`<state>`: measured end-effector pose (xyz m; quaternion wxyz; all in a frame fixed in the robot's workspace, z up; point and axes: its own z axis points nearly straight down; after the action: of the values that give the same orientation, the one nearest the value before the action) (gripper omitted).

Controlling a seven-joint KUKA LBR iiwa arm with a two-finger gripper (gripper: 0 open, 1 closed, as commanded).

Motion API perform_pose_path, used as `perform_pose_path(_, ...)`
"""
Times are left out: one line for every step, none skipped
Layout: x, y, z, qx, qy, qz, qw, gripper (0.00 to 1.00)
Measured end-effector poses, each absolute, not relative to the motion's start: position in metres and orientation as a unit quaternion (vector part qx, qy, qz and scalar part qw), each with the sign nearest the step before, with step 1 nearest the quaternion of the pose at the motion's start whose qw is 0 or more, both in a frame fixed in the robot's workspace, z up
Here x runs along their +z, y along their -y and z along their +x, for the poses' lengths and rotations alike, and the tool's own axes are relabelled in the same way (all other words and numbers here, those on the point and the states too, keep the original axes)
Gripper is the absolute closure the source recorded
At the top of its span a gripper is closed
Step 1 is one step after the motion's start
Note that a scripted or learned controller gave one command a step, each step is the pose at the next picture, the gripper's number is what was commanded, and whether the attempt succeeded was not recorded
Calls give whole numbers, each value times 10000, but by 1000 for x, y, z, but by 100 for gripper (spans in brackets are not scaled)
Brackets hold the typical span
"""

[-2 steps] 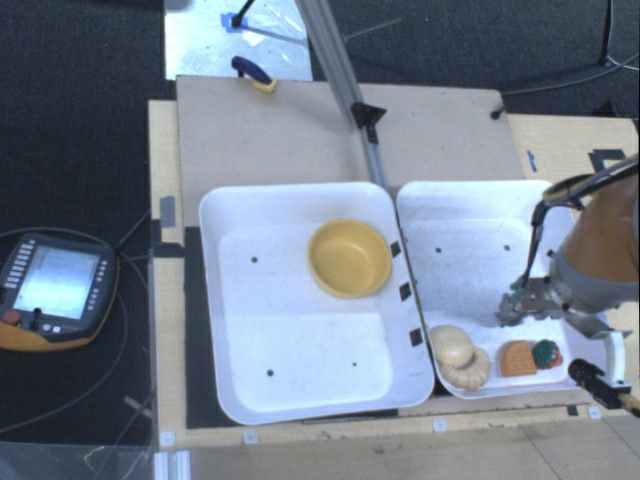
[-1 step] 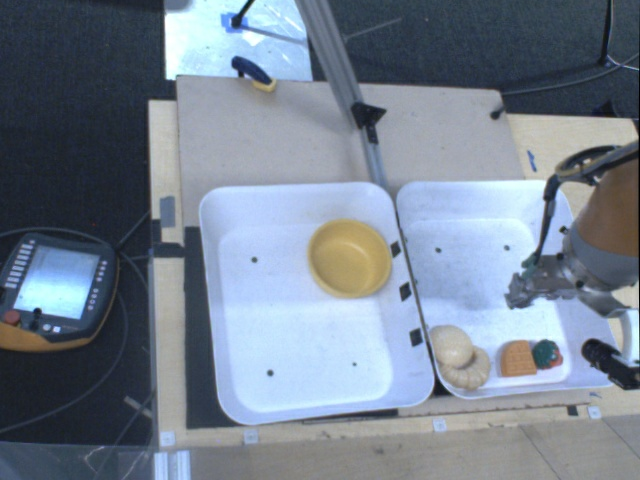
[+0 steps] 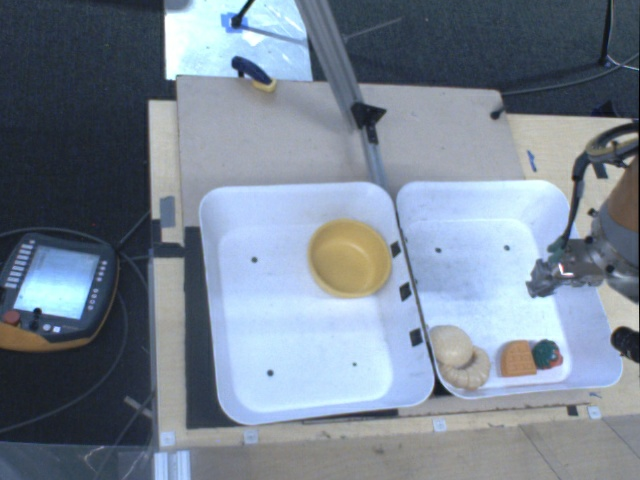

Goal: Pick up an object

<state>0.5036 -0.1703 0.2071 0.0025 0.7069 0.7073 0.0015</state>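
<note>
Dark carpet frames the scene, and off to the left of the left bin [image 3: 230, 298] a teach pendant [image 3: 55, 290] lies on the floor with its screen lit. Moving onto the pale worktop [image 3: 300, 128], the left bin sits flush against its twin, and a yellow bowl [image 3: 349, 258] rests upright in its upper right part, close to the shared wall. Behind that bin a grey pole [image 3: 335, 53] slants up and away, with a blue-and-yellow clamp [image 3: 252, 71] near the board's far edge. Across the divide now, into the right bin [image 3: 470, 218]: two beige shell-like pieces [image 3: 458, 355] huddle in its near left corner, touching each other, and just right of them lies an orange item with a dark green bit [image 3: 531, 357] against it, along the near wall. Over that bin's right side hovers the gripper [image 3: 548, 276], above and apart from the orange item, nothing seen in it; whether the fingers are wide or narrow, I cannot tell.
</note>
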Motion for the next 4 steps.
perform_pose_path(253, 170, 505, 12, -7074, 7068, 19, 100)
perform_pose_path(240, 123, 524, 4, -7088, 7054, -2, 100)
perform_pose_path(249, 76, 543, 9, -7090, 7052, 2, 100)
perform_pose_path(237, 23, 557, 3, -7087, 7056, -5, 100)
